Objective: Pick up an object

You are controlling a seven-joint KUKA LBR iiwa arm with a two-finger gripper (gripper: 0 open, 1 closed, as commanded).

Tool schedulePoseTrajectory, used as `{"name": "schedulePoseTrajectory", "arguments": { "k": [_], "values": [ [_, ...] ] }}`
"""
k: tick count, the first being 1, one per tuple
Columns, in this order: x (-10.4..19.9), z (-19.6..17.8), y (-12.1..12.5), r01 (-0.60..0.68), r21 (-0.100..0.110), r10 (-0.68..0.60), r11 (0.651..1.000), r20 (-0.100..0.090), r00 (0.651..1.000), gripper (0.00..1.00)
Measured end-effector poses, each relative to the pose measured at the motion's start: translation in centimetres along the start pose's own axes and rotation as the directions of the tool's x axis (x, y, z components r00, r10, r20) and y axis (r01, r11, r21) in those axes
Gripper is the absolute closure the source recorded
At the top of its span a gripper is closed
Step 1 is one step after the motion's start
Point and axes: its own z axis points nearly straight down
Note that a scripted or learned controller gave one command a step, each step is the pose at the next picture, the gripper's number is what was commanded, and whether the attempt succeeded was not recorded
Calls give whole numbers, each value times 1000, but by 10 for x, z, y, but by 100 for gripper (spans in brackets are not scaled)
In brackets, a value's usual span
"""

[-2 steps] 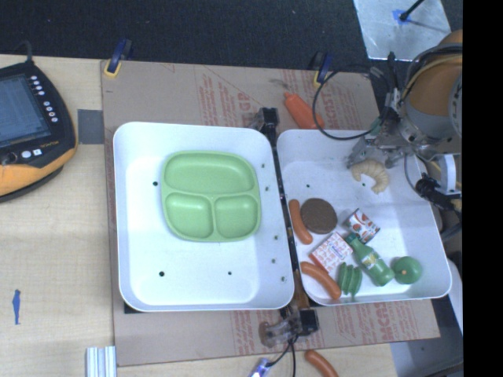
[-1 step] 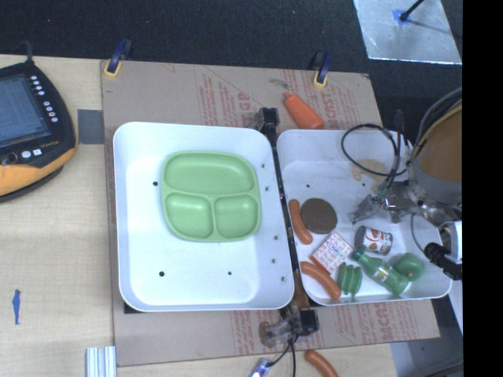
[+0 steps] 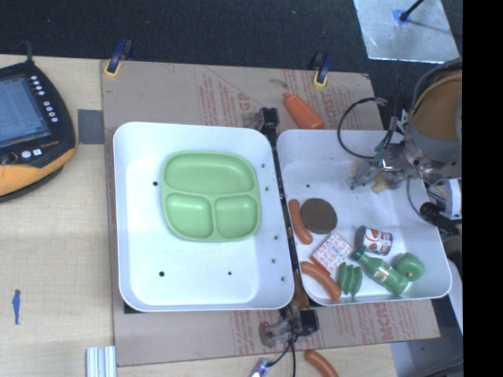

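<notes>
The right bin (image 3: pixel 314 157) holds several toy foods along its front half: a brown round patty (image 3: pixel 318 214), a sausage (image 3: pixel 299 221), a pink-and-white packet (image 3: pixel 332 250), a small can (image 3: pixel 376 242), a green bottle (image 3: pixel 383 272), a green pepper (image 3: pixel 409 266), a green pickle (image 3: pixel 348 280) and a second sausage (image 3: pixel 321 280). My gripper (image 3: pixel 378 176) hangs low over the back right part of this bin, behind the can. A small tan shape shows at its tip, too blurred to identify.
In the left bin (image 3: pixel 134 234) lies a green divided plate (image 3: pixel 211 195). An orange toy (image 3: pixel 302 111) lies on the cardboard behind the right bin, and a sausage (image 3: pixel 322 361) lies in front of it. A teach pendant (image 3: pixel 27 124) rests at the far left.
</notes>
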Motion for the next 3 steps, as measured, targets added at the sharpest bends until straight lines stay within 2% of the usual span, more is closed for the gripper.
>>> {"name": "schedulePoseTrajectory", "arguments": {
  "k": [1,2,3],
  "values": [
    [0,-45,-104,1,1,-1,1000,1,1000,0],
    [5,1,-43,4,2,-4,1000,1,1000,0],
    [36,1,-147,3,1,-3,1000,1,1000,0]
  ]
}}
